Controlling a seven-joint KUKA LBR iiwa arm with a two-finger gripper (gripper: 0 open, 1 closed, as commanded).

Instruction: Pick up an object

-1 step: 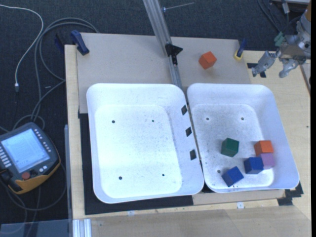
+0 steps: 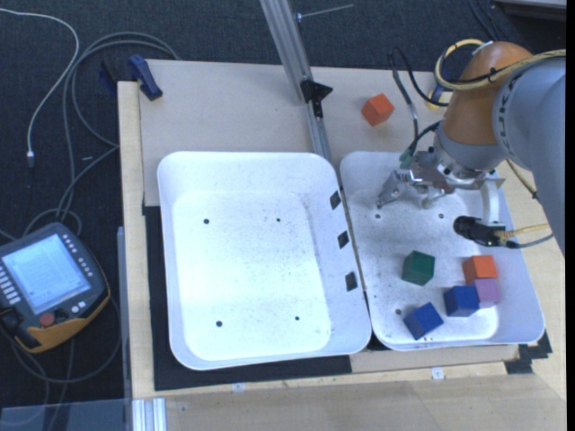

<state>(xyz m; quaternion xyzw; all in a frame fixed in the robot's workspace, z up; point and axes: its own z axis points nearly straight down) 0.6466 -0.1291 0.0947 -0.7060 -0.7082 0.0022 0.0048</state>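
Observation:
The right bin (image 2: 377, 178) holds several small blocks near its front: a green cube (image 2: 418, 268), an orange cube (image 2: 480, 267), a pink cube (image 2: 488, 290) and two blue cubes (image 2: 461, 300) (image 2: 423, 320). My gripper (image 2: 404, 196) hangs over the bin's far part, well behind the green cube. It is open and nothing sits between its fingers. The grey arm with its orange band (image 2: 476, 88) comes in from the upper right.
The left bin (image 2: 180, 178) lies beside the right one. Another orange cube (image 2: 378, 109) rests on the bench behind the right bin. A metal pole (image 2: 287, 43) rises at the back, and a teach pendant (image 2: 49, 281) lies on the floor at left.

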